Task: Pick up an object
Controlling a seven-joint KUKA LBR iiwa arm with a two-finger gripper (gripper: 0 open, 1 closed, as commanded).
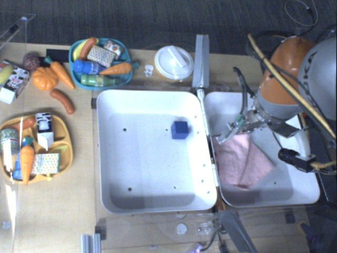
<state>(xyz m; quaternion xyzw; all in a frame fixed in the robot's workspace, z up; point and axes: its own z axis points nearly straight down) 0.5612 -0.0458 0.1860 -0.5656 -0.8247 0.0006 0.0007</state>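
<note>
Right bin (300, 194): gripper (231, 130) touching pink cloth (243, 162) upper-left edge.

Two bins side by side on the bench, with toy food at the left.

The left bin (113, 157) holds one cube (180, 129), lying right of its middle and toward the far wall. The right bin (287, 194) holds a cloth (242, 159) in its left half, and the gripper (231, 132) is just above the cloth's far left corner, maybe touching it. Behind the left bin stand a bowl of toy food (101, 63) and, to its right, a lid (174, 62). Left of the left bin is a tray (37, 147) with more toys, and loose toy vegetables (52, 78) lie between tray and bowl.
</note>
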